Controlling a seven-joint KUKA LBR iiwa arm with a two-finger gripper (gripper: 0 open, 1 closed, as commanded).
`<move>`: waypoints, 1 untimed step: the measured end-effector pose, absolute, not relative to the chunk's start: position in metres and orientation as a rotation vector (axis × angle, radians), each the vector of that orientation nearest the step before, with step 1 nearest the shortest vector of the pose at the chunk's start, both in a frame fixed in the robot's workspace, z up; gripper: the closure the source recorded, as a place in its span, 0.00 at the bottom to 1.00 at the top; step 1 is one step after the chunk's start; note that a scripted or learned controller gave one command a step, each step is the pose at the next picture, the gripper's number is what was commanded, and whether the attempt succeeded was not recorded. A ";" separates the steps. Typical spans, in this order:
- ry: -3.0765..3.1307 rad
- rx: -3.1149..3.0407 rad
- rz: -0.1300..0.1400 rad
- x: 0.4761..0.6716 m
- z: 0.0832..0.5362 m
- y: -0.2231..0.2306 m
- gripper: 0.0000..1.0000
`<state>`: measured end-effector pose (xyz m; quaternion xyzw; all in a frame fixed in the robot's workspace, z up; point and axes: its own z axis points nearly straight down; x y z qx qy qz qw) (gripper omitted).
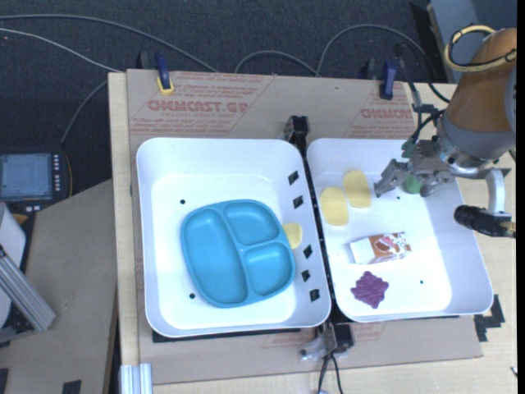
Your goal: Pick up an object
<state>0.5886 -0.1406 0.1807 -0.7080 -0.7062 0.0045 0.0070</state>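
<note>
Partly hidden, yellow piece (292, 235) (behind blue tray (236, 253)).

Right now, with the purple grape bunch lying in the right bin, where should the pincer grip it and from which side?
Probably straight from above, closing across the middle of the purple grape bunch. It lies flat and low on the floor of the right bin, apart from the carton, with bare floor on both sides for the fingers. The pincer hovers near the bin's far edge.
</note>
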 end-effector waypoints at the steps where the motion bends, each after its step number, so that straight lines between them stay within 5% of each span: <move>1: -2.221 -2.219 0.000 0.592 0.189 -0.140 0.00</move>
